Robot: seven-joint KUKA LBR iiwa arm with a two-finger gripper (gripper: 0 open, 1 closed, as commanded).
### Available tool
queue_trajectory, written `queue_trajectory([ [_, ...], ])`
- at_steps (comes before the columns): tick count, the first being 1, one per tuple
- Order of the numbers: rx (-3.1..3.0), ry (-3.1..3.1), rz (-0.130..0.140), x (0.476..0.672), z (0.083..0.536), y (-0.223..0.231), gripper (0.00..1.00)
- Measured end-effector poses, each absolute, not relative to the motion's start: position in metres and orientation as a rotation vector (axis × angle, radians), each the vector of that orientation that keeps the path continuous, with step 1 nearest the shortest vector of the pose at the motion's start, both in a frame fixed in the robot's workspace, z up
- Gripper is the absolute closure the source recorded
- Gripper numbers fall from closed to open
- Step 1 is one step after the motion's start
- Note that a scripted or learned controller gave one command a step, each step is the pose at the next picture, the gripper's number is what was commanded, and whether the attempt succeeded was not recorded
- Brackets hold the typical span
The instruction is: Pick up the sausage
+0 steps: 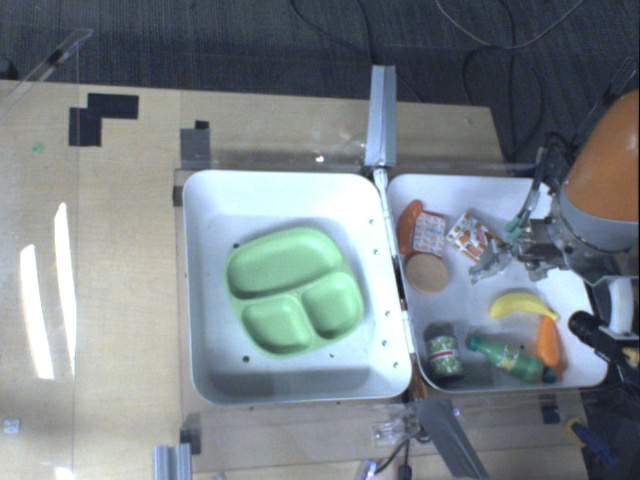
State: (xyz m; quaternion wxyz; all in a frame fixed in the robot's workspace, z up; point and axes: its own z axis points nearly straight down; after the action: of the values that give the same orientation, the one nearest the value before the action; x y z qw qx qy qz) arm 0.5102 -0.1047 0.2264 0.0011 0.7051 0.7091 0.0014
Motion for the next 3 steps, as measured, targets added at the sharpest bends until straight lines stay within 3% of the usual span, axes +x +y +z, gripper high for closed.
queue_trajectory([
  [1,2.198,2.241,0.005,0.555,0.227,-0.047,0.00],
  [2,2.046,2.376,0.008,0.595,0.324,-0.055,0.00],
  [3,1.959,2.452,0.005,0.637,0.226,-0.014,0.00],
])
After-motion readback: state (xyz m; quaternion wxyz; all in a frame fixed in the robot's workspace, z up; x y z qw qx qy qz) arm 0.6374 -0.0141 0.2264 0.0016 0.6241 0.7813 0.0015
